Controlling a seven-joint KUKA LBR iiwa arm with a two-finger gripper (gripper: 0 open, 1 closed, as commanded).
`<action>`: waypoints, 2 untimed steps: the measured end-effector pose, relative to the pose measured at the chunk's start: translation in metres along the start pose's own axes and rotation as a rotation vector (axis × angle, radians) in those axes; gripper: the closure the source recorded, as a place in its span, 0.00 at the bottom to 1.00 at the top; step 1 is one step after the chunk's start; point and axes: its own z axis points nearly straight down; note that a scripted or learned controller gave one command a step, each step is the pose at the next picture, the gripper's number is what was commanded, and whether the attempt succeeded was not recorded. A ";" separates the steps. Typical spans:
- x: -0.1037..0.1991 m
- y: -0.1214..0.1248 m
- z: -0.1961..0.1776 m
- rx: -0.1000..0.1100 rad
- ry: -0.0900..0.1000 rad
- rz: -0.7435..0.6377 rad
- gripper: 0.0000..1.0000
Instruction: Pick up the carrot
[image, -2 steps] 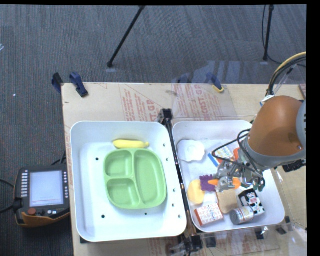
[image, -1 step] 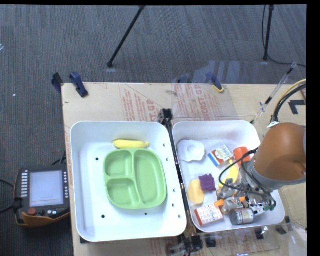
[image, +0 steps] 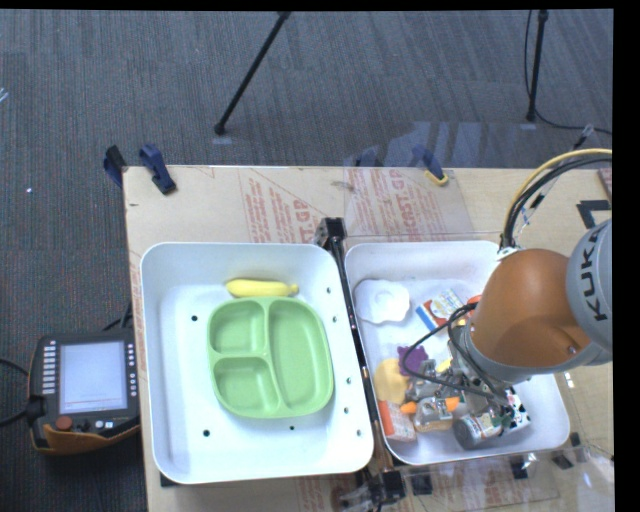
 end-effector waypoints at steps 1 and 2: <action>-0.001 0.000 -0.001 0.000 -0.003 0.000 0.00; -0.003 0.004 0.000 0.001 0.004 0.209 0.00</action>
